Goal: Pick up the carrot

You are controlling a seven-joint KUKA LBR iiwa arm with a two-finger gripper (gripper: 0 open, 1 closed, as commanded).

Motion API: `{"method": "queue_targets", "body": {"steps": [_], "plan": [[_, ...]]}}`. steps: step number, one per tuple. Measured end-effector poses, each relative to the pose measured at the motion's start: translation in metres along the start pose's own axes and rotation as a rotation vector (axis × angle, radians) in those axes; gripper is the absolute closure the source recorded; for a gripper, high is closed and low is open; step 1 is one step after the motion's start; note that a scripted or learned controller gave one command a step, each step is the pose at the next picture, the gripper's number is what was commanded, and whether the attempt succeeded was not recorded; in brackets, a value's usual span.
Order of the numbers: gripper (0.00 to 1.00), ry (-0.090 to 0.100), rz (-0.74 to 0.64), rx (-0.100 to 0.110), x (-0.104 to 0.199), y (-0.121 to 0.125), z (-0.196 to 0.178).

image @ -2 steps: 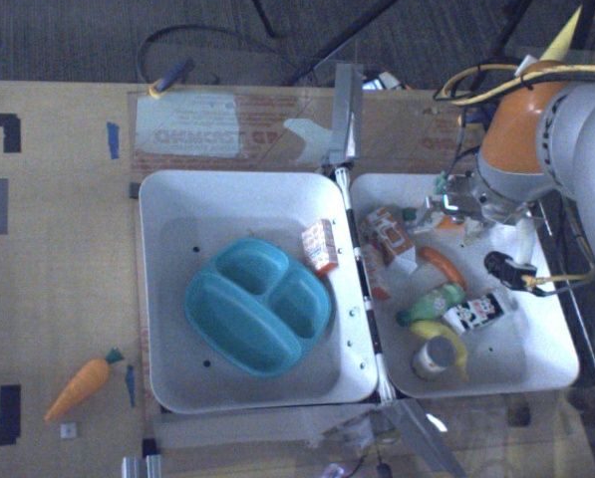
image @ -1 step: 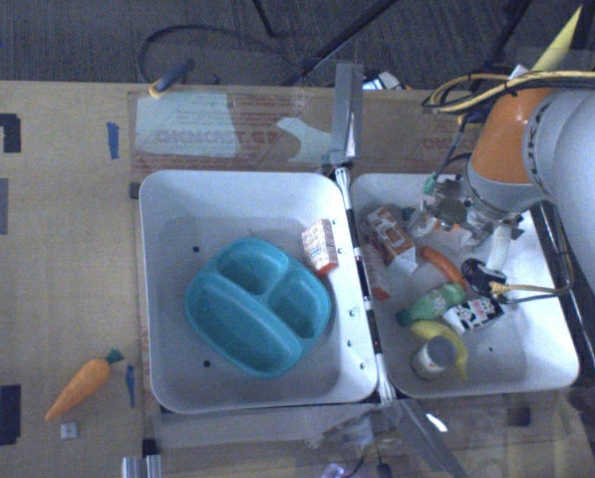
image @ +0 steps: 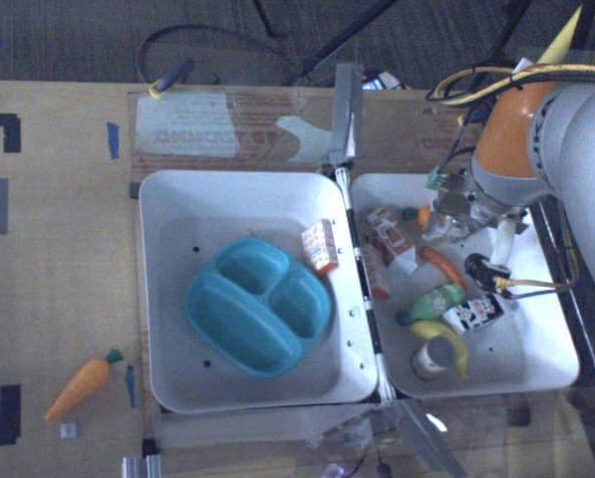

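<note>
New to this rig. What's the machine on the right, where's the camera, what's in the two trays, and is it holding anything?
That is a robot arm, grey with an orange band, reaching in from the right. One fixed camera looks down on the bench at a slant.

The left bin holds a blue divided plate and a small red-and-white packet. The right bin holds mixed toy food and packets: a small carrot, a green piece, a banana, a can.

The gripper hangs over the right bin, just above that carrot. I cannot tell how its jaws stand, and nothing is visibly held. Another carrot lies on the bench left of the bins.
</note>
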State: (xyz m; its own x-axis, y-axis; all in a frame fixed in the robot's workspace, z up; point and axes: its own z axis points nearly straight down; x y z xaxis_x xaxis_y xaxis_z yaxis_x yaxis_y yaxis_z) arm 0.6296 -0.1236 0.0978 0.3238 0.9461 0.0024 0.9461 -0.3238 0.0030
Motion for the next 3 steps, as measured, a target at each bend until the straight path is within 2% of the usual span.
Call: {"method": "queue_targets", "body": {"steps": [1, 2, 3], "plan": [[1.0, -0.001, 0.039, 0.001, 0.118, -0.008, -0.088], [1.0, -0.003, 0.147, 0.005, -0.005, -0.028, -0.058], [1.0, -0.001, 0.223, 0.002, 0.054, -0.056, -0.129]]}}
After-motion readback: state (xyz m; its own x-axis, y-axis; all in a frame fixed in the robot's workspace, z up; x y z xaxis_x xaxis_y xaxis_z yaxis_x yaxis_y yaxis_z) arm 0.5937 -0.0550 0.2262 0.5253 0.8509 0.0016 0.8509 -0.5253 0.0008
